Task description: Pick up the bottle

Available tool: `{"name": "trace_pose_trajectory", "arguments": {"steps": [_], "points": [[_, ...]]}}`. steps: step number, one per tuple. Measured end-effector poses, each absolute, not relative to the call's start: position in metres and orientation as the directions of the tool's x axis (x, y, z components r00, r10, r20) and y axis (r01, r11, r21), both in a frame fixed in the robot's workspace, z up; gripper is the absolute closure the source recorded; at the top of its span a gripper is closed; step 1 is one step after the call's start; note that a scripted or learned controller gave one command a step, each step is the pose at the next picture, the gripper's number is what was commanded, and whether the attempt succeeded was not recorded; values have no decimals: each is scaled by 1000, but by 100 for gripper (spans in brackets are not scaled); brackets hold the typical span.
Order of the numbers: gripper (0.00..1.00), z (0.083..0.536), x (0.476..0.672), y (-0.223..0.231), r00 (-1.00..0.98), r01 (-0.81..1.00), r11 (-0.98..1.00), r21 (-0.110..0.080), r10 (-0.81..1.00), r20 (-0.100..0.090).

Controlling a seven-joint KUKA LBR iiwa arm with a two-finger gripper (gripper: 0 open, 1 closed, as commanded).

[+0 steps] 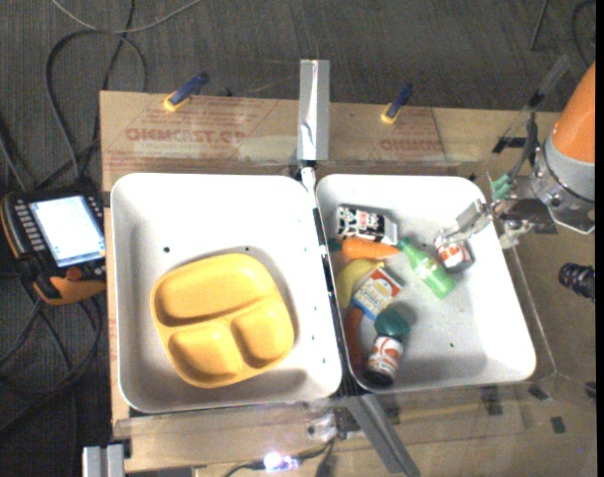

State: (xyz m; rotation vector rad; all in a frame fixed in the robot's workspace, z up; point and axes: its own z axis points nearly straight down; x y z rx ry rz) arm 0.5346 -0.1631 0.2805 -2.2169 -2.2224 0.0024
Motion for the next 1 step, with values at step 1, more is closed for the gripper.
{"name": "trace_pose_trajectory", "arguments": {"steps": [1], "points": [[0, 136, 555, -155, -30, 1000, 30, -1, 1000, 1]]}}
